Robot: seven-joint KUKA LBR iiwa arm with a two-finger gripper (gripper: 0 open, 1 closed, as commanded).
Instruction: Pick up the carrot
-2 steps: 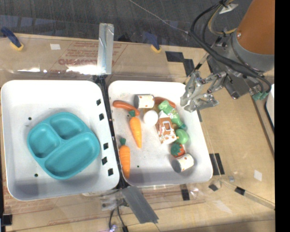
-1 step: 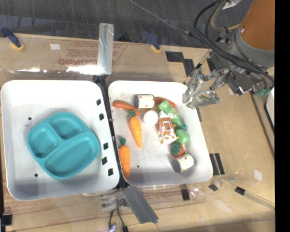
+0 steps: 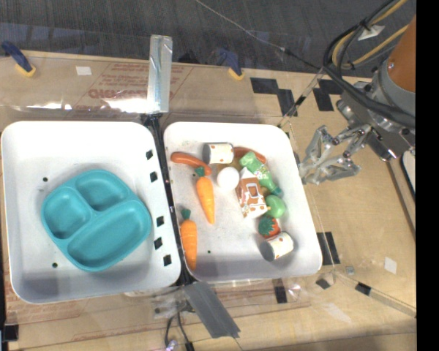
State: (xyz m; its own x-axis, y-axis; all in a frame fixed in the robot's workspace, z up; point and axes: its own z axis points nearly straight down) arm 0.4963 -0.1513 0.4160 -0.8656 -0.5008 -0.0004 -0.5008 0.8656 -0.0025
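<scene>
Two orange carrots lie in the right bin. One carrot is near the bin's middle, pointing toward the front. The other carrot lies against the bin's left wall, near the front corner. My gripper hangs outside the right bin, just past its right rim and level with its upper half. It is well to the right of both carrots, with nothing seen in it.
The right bin also holds a red sausage, a small box, a white egg, a toy carton, green pieces and a cup. A teal divided plate lies in the left bin.
</scene>
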